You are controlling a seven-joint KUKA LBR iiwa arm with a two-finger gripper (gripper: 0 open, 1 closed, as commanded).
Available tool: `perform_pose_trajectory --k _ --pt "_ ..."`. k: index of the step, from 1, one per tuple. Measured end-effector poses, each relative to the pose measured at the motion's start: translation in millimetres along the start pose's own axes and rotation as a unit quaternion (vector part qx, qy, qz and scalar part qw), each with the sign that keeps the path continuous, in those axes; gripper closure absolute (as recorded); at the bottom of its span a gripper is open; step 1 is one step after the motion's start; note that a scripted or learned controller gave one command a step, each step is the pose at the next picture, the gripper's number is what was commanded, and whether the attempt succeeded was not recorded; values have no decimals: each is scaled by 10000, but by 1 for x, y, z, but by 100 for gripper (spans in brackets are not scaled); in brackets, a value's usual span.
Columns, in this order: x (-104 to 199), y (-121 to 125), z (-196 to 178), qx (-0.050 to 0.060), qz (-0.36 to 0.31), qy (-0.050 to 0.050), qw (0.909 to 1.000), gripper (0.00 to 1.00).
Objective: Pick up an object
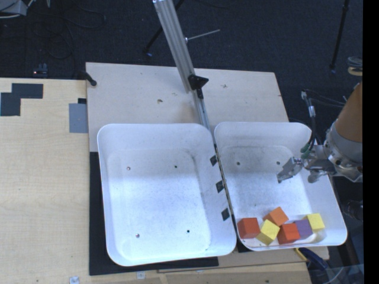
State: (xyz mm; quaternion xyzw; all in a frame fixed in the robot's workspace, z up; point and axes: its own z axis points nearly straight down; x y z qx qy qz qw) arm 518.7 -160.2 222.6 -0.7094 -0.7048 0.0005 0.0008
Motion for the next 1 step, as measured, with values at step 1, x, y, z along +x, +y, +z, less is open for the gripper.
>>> perform_pose_trajectory --k 1 --pt "0 0 0 -1 4 0 10000 0"
